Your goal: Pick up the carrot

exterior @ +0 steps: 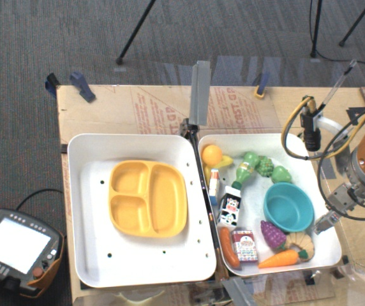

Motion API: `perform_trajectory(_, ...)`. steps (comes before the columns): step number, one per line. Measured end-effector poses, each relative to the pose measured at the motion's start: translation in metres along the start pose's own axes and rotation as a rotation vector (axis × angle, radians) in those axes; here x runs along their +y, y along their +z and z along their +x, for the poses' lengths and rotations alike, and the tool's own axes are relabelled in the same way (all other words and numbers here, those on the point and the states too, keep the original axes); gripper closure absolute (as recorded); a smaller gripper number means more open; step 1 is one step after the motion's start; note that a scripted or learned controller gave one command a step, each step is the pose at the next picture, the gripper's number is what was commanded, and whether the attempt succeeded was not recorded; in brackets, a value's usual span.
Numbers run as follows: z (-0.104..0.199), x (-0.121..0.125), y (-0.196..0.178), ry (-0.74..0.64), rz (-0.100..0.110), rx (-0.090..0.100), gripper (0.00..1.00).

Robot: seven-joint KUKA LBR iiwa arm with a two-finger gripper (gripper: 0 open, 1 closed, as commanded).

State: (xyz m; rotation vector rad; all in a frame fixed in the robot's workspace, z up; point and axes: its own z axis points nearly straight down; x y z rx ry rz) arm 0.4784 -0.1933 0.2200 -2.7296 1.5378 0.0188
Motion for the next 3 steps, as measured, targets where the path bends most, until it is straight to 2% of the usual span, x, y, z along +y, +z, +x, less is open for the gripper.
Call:
perform_trajectory(1,0.021,-0.023,-0.132,-0.222,0.003,0.013,1.0)
perform_trajectory(2,-0.004,-0.007,-0.054,-0.404,-0.004,0.002,1.0)
perform_trajectory(3,0.038,-0.033,-0.007,-0.541,-0.004,0.003,1.0)
